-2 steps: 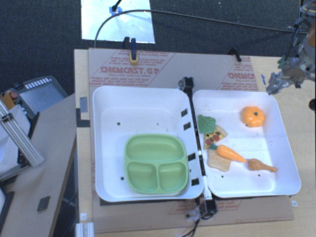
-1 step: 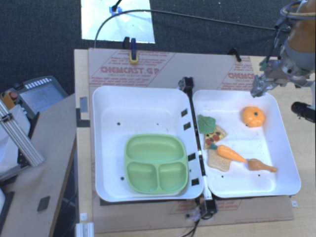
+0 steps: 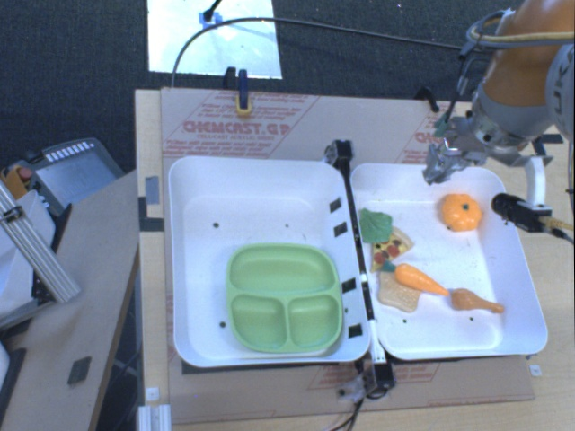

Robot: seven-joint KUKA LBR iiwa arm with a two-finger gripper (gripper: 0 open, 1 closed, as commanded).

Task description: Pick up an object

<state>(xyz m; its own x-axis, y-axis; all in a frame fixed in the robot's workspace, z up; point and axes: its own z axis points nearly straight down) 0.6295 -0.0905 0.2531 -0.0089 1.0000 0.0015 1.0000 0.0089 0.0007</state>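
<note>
The big tan surface holds two shallow white bins side by side, and it spreads out below and to the left of the pincer. The left white plastic bin sits well to the left of the pincer. The right white plastic bin lies under the pincer and reaches down from it toward the front.

The grey robot arm with the orange band comes in from the right, up and to the right of the pincer. The pincer hangs over the back edge of the right bin. Its tips point down. I cannot tell if they are apart or together, and I see nothing held in them.

The light green plastic plate with three sections lies in the left bin, far to the lower left of the pincer.

The long orange toy carrot lies flat in the right bin, well below the pincer. The tan toy chicken leg touches the carrot's thin end, further down and a bit right. The tan toy bread slice lies partly under the carrot's thick end. The toy pizza slice lies below and left of the pincer. The round orange toy pumpkin is near the pincer, just below and right of it, not touching. The green toy leaf touches the pizza slice's top.
</note>
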